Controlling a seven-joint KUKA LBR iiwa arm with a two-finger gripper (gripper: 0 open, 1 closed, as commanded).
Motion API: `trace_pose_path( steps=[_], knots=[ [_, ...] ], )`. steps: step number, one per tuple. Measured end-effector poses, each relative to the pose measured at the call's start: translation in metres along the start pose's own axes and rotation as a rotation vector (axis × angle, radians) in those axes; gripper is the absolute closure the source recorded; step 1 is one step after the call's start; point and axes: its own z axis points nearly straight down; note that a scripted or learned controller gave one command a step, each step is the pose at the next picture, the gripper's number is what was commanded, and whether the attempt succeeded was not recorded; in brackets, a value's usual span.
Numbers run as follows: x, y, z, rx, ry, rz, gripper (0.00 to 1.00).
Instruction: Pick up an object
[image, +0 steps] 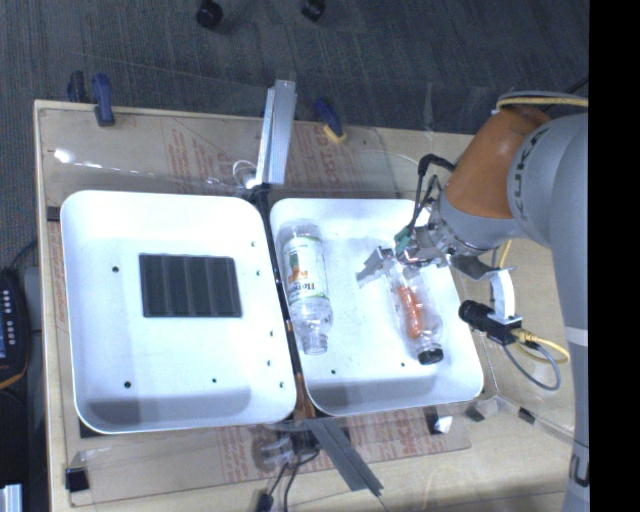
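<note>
In the right bin (350, 395) a clear bottle with an orange and green label (305, 285) lies lengthwise near the left wall. A second clear bottle with orange contents and a black cap (418, 315) lies toward the right wall, cap pointing to the front. My gripper (383, 263) is down inside this bin, at the far end of the orange-filled bottle and to the right of the labelled one. Nothing shows as held in it. The left bin (90, 300) holds a dark grey ribbed rectangular block (190, 285).
A metal bar (275, 130) rises at the back between the two bins. Blue clamps (100, 95) sit on the bench's far edge. The grey and orange arm (500, 180) comes over the right bin's back right corner.
</note>
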Motion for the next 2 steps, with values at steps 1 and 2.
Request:
trace_pose_path(
  steps=[1, 2],
  knots=[
    [0.001, -0.001, 0.002, 0.002, 0.002, -0.086, 0.0],
    [0.0, 0.003, 0.021, 0.001, 0.001, -0.211, 0.0]
  ],
)
